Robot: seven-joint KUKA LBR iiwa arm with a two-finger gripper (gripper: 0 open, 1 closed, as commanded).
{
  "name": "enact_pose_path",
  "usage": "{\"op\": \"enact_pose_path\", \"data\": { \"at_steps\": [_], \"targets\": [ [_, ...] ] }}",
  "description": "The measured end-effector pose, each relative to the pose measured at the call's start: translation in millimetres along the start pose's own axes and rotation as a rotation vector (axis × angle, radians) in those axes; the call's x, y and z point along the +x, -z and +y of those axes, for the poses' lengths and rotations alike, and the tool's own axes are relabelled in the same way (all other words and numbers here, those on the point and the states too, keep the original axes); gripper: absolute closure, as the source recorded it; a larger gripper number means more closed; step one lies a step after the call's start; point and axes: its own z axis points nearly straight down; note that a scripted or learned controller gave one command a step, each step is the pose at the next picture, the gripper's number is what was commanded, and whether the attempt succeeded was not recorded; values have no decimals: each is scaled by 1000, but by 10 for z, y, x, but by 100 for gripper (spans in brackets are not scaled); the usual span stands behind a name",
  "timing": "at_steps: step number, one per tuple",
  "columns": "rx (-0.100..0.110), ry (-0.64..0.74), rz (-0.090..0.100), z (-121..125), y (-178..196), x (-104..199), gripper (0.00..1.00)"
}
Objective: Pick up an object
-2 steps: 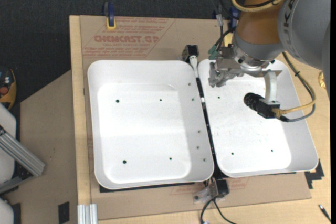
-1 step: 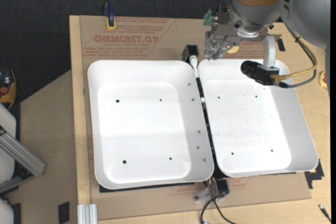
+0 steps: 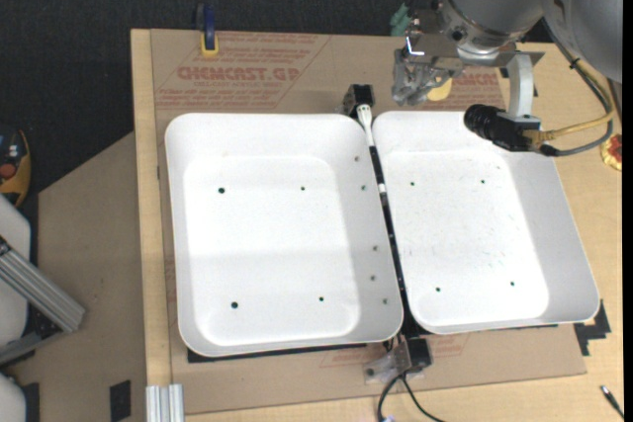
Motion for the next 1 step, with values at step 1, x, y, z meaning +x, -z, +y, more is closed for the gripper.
{"op": "enact_pose_path", "data": {
  "at_steps": [1],
  "targets": [
    [12, 0, 0, 146, -779, 231, 100]
  ]
}}
